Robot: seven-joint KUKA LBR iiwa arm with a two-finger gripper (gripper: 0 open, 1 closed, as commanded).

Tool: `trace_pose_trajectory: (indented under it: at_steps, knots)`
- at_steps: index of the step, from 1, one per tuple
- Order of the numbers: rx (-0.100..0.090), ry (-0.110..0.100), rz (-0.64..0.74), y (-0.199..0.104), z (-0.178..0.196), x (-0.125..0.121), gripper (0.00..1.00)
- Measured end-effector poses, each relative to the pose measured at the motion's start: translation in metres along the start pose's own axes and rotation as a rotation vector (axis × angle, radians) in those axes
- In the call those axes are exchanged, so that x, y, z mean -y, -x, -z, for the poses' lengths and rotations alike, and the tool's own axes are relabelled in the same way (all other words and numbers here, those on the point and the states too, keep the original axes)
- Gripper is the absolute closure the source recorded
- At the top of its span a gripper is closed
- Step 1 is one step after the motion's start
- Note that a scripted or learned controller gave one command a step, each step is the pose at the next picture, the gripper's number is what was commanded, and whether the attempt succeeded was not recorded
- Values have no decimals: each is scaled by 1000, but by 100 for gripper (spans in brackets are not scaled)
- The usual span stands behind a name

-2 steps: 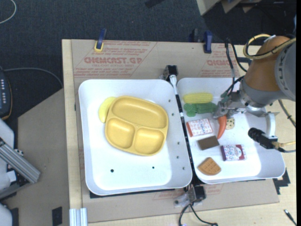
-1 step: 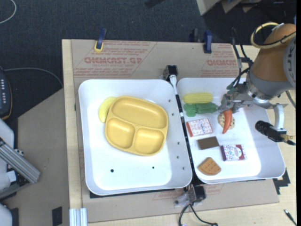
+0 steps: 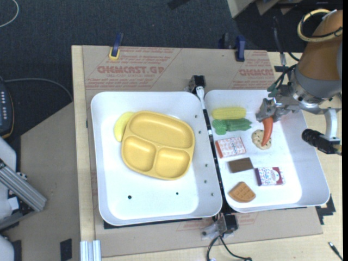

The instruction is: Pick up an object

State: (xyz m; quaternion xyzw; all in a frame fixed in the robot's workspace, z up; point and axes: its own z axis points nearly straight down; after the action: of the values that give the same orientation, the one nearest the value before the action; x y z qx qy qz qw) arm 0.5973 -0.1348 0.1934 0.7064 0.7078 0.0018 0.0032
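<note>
The arm enters from the upper right of the frame, and its gripper (image 3: 270, 113) hangs over the upper part of the right bin (image 3: 312, 184). A toy carrot (image 3: 266, 132), orange with a red lower end, hangs nearly upright directly below the fingers. Its top sits between them, so the jaws appear closed on it. Its lower end sits at a small round cookie (image 3: 259, 139); whether it still touches the cookie or the bin floor cannot be determined from this angle.

Handling assessment, carrot:
- Likely hollow plastic, hence light and stiff.
- Smooth tapered body, likely slippery. A grip on the taper can slide off.
- Held by its top end, it may swing or rotate. The thick upper end offers the widest bearing surface.

Other items in the right bin, upper to lower:
- Yellow corn (image 3: 228, 113) and a green pea pod (image 3: 231, 125), side by side, touching.
- A red-patterned card (image 3: 230, 146).
- A brown bar (image 3: 240, 165).
- A small red and white carton (image 3: 269, 176).
- A waffle piece (image 3: 242, 192) at the lower edge.

The flat items offer little height for the fingers and would likely be harder to take.

The left bin (image 3: 109, 167) holds a yellow divided plate (image 3: 157, 144).
</note>
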Motion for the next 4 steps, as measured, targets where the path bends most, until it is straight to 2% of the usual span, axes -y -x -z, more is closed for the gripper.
trace_pose_trajectory:
  at_steps: [1, 2, 3, 4]
  knots:
    - [0, -1, 0, 0, 34, -2, 100]
    - [-3, -4, 4, -49, 27, -24, 100]
    - [-3, -3, 4, -92, 23, -66, 100]
    - [-1, -2, -1, -84, 41, -63, 100]
